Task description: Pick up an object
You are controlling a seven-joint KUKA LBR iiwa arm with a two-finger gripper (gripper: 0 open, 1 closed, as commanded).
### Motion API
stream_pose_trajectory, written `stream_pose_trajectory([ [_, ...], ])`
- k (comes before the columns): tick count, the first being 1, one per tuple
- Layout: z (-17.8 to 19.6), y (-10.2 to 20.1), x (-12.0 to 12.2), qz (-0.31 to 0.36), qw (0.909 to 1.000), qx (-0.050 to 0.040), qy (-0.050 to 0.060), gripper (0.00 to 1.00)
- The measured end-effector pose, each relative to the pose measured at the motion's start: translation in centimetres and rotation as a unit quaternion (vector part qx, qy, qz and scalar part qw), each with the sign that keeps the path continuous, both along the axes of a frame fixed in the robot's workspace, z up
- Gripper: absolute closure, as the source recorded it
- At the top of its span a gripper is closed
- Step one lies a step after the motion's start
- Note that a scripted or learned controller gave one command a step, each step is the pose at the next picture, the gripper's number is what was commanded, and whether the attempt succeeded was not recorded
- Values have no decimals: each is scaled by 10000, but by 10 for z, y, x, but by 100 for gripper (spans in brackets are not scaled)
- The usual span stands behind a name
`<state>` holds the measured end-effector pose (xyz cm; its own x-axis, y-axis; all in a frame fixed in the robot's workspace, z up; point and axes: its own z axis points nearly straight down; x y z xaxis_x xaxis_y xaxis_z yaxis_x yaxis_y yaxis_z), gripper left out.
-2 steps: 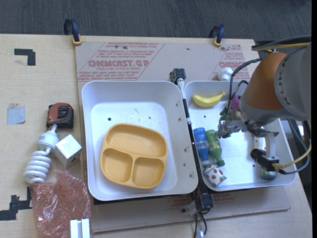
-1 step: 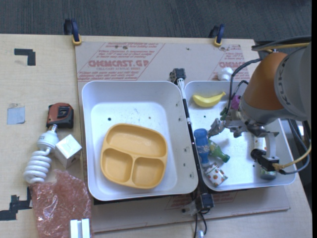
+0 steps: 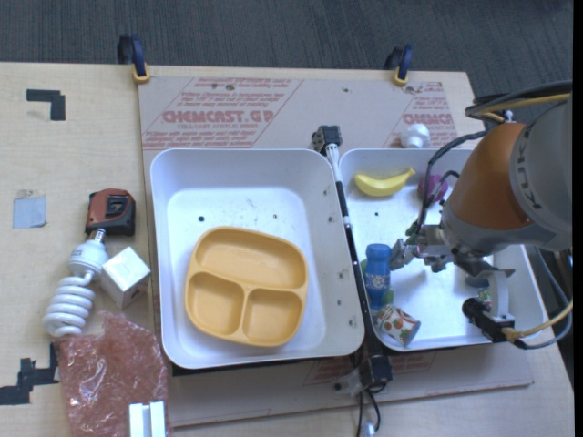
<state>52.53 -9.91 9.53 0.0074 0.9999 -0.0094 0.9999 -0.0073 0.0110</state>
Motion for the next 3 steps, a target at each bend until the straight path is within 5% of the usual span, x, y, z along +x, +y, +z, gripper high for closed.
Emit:
stream_pose_trajectory([
  [1,9,2,1,8,10000,23,16,100],
  [2,9,1,0,8,10000,19,16,0],
  [3,19,1,2,3,10000,16,4,100],
])
